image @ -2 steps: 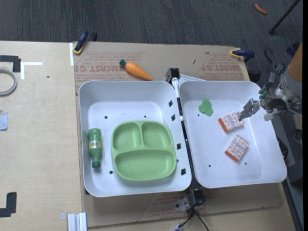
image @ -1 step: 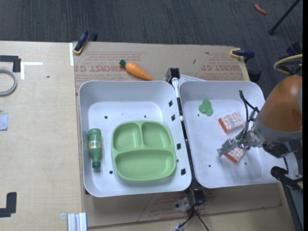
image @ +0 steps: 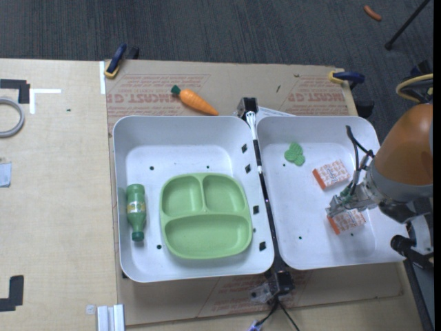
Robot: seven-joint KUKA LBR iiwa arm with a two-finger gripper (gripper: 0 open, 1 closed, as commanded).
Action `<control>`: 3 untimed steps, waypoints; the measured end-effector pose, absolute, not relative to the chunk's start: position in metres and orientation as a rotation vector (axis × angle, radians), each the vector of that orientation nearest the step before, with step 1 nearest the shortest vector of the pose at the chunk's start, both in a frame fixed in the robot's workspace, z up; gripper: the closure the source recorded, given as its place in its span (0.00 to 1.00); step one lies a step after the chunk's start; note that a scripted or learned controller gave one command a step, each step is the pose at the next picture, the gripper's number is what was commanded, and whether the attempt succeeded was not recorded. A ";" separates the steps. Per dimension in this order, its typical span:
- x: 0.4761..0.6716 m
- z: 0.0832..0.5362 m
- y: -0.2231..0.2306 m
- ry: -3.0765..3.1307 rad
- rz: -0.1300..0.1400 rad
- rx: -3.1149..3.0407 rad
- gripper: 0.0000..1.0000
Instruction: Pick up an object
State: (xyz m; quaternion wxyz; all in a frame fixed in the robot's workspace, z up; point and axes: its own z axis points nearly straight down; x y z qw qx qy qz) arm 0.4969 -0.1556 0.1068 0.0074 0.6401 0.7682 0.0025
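Your end effector (image: 346, 204) is down low in the right bin (image: 303, 243), right at the top edge of a small orange and white packet (image: 350, 221), and whether it's clenched or released you can't tell from this angle, so don't count the packet as caught. That packet looks like the thing to go for: it lies flat on the bin floor near the right wall, touching or just under the tool. To do this well, I'd say you want the tool centred over the packet's short width and pressed close to the floor before closing, because a flat packet gives little to bite on and can slide away. Just above it, near but apart, lies a second orange and white packet (image: 331, 174), and further up towards the middle sits a small green lump (image: 295, 154). Over in the left bin (image: 138, 140) you've got a green divided plate (image: 206, 216) in the centre and a little green bottle (image: 136, 212) lying beside it on the left. Out on the counter (image: 55, 219) behind the bins rests a toy carrot (image: 195, 100).
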 end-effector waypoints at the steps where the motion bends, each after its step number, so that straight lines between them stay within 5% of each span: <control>1: 0.497 0.107 -0.156 2.403 0.008 2.002 0.00; 2: 0.645 0.093 -0.156 2.608 0.000 1.746 0.00; 3: 0.646 0.103 -0.156 2.608 0.000 1.741 1.00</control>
